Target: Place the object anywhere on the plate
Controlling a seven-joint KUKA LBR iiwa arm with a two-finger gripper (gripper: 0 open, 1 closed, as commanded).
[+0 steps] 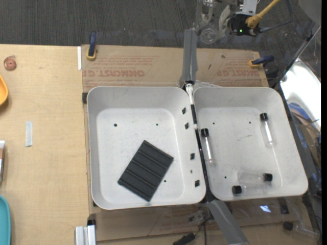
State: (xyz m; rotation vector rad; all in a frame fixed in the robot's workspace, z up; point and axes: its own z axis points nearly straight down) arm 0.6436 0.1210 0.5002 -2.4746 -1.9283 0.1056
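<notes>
A black ribbed rectangular plate point(146, 170) lies tilted on the floor of the left bin point(102, 111). In the right bin point(240, 106) lie clear tubes with black caps. One tube point(207, 147) runs along the left wall, a second tube point(266, 130) rests near the right side, and a third tube point(254, 178) lies at the front. A loose black cap point(236, 190) sits by the front rim. My gripper point(210, 15) hangs high beyond the bins' far edge, above the cardboard, blurred against clutter. Something clear and glassy point(208, 34) shows just below it; whether it is held is unclear.
Both bins sit on a cardboard sheet point(138, 68) held by blue clamps point(92, 45). A grey bar point(189, 60) runs back from the seam between the bins. A wooden table point(41, 137) lies left, with an orange item point(2, 93) and a teal one point(4, 221) at its edge.
</notes>
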